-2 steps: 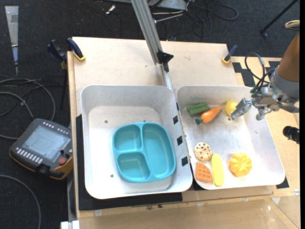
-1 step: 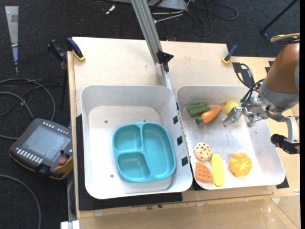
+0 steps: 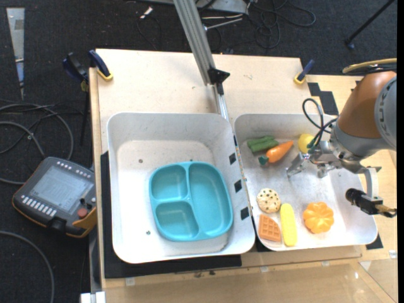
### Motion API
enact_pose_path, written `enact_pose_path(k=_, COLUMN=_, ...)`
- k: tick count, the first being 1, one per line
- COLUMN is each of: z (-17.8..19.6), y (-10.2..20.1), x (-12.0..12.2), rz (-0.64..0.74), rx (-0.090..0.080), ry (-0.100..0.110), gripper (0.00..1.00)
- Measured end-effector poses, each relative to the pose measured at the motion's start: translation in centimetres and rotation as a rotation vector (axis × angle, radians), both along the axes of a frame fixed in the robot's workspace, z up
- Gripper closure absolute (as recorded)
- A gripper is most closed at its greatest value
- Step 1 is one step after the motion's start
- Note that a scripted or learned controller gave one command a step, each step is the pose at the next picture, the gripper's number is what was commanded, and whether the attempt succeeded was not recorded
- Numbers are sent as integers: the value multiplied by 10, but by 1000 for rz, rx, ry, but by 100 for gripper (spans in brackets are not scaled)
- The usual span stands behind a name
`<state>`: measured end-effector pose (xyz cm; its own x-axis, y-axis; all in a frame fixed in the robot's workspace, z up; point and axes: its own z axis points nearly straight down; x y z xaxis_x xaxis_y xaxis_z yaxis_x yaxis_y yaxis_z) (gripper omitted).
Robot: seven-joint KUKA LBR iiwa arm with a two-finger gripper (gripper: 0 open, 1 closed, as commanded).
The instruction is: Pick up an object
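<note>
Nearest in the right bin (image 3: 366, 232) lie a waffle (image 3: 270, 228), a corn cob (image 3: 288, 224) and an orange pumpkin (image 3: 317, 217), with a cookie (image 3: 268, 200) just behind the waffle. My claw (image 3: 307, 166) hangs over bare floor mid-bin, fingers spread apart, gripping nothing. Beyond it sit a carrot (image 3: 278, 151), a green pepper (image 3: 261, 144) and a lemon (image 3: 306, 142). A teal tray (image 3: 189, 201) rests in the left bin (image 3: 126, 169).
</note>
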<state>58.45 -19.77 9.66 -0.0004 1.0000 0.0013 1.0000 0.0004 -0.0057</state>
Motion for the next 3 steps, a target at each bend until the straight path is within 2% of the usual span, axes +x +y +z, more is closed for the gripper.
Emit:
enact_pose_path(k=1, z=14, y=-1, x=2, rz=0, rx=-2, ry=-8, gripper=100)
enact_pose_path(k=2, z=76, y=4, x=2, rz=2, rx=-4, ry=-13, gripper=100)
enact_pose_path(k=3, z=119, y=4, x=4, rz=2, rx=-4, ry=-12, gripper=100)
